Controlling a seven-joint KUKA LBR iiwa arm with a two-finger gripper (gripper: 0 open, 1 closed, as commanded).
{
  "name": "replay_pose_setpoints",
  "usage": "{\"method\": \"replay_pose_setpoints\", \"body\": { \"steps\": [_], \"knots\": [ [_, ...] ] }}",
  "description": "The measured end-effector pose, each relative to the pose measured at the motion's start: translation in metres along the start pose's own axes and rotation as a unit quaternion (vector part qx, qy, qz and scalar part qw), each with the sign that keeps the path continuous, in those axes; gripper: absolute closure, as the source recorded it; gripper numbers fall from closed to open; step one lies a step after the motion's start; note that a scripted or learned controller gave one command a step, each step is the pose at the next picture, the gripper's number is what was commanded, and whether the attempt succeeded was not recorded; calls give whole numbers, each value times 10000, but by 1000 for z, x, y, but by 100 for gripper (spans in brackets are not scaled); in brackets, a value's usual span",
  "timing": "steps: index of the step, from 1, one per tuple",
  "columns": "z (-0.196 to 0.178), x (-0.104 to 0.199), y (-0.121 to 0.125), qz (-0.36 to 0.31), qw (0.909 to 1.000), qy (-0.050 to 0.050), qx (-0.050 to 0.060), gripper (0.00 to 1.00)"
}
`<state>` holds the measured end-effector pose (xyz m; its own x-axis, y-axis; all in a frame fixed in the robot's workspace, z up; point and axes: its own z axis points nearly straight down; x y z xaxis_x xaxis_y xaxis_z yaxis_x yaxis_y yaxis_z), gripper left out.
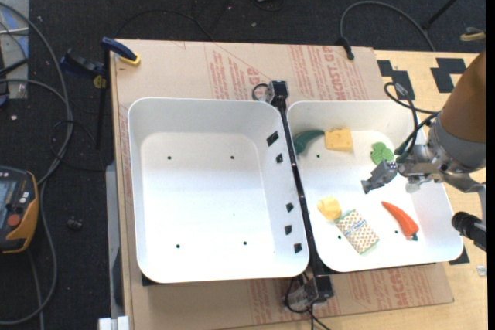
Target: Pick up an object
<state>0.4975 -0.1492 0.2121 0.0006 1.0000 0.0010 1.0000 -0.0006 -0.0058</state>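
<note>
left bin [155, 166] is seen beside right bin [433, 243] | arm [468, 116] is reached in from the right | gripper [379, 178] is held over right bin, finger state cannot be told | packet [357, 231], red pepper [401, 219], yellow block [339, 139], green piece [307, 137] are scattered in right bin

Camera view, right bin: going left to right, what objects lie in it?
Dark green curved piece → small yellow block → yellow cheese-like wedge → patterned flat packet → bright green leafy piece → red-orange chili pepper.

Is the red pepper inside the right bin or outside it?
Inside: the red pepper lies on the right bin floor near its right wall.
</note>
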Motion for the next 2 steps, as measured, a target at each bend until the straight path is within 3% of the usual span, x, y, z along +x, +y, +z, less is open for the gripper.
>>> {"method": "replay_pose_setpoints", "body": {
  "steps": [1,2],
  "knots": [
    [-3,0,1,-4,10000,-4,-28,0],
    [41,3,-4,-3,10000,0,-8,0]
  ]
}}
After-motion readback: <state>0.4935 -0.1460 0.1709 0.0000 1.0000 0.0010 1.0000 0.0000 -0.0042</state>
